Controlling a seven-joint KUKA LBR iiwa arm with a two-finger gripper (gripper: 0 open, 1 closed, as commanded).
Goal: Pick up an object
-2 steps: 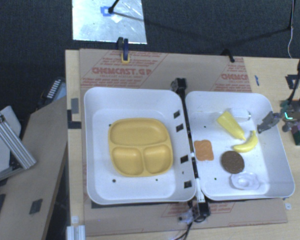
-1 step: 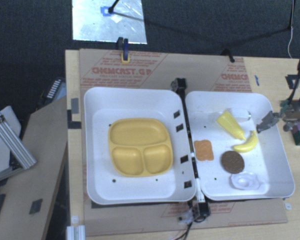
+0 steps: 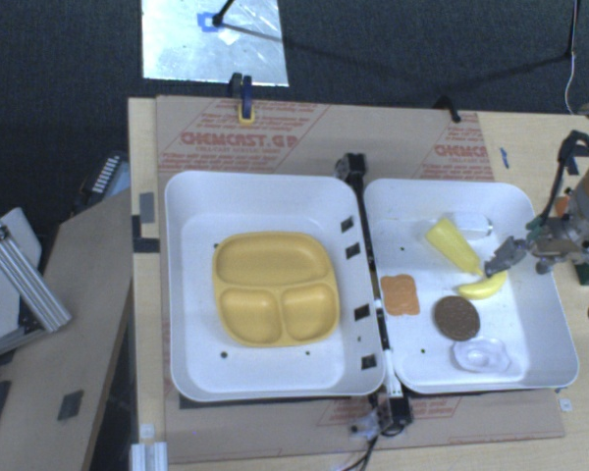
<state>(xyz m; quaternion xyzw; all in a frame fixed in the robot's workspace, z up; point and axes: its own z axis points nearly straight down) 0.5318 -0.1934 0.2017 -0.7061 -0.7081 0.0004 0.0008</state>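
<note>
The right bin [image 3: 545, 292] holds several small items. A yellow wedge [image 3: 453, 244] lies near its middle, with a small yellow banana [image 3: 482, 287] just below it. An orange square piece [image 3: 401, 294] sits at the bin's left, a brown round disc [image 3: 456, 317] beside it, and a white round piece [image 3: 478, 354] near the front. A pale white item [image 3: 471, 225] rests behind the wedge. My gripper [image 3: 501, 258] reaches in from the right and hangs close over the banana's upper end, beside the wedge's right tip. Nothing is visibly held in it.
The left bin [image 3: 182, 292] holds a yellow divided tray [image 3: 275, 287]. A black divider with clips [image 3: 366, 273] runs between the bins. The arm's wrist [image 3: 569, 238] stands over the right bin's right wall. A yellow clamp [image 3: 244, 101] sits at the bench's back edge.
</note>
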